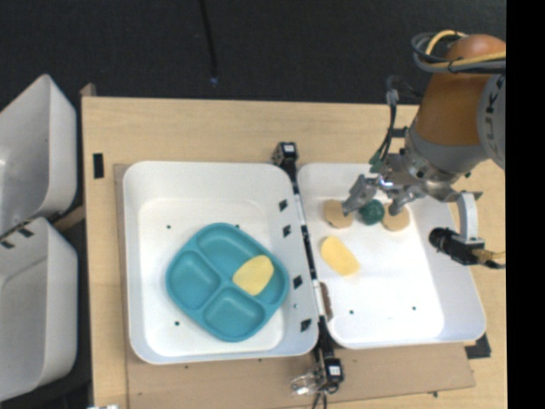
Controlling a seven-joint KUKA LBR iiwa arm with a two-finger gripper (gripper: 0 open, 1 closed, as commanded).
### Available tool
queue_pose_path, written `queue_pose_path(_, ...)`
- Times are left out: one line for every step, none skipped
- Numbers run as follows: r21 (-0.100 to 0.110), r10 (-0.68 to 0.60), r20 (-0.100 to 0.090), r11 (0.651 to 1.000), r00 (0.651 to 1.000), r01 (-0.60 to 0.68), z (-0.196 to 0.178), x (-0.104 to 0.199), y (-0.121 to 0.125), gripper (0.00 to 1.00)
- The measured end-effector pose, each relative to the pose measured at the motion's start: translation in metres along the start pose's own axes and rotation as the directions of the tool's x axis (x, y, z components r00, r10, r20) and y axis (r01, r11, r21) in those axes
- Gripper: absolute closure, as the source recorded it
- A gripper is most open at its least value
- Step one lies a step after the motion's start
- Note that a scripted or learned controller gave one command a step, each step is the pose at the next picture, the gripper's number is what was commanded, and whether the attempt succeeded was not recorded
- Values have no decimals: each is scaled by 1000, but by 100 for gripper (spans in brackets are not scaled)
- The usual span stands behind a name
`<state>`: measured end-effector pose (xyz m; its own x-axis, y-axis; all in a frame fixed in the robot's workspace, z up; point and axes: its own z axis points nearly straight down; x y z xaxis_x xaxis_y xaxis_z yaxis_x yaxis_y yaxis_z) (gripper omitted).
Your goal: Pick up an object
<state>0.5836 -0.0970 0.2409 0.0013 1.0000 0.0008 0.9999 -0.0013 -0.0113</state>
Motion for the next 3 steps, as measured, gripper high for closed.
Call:
queue_pose_path(-13,-3,1,1000,1000,3,-7,0,2,0)
queue_pose_path(-9,0,2,1000,1000,0,41,-1,-6,0)
queue_pose_path(-9,2,3,1000,1000,-2,89,-9,1,0)
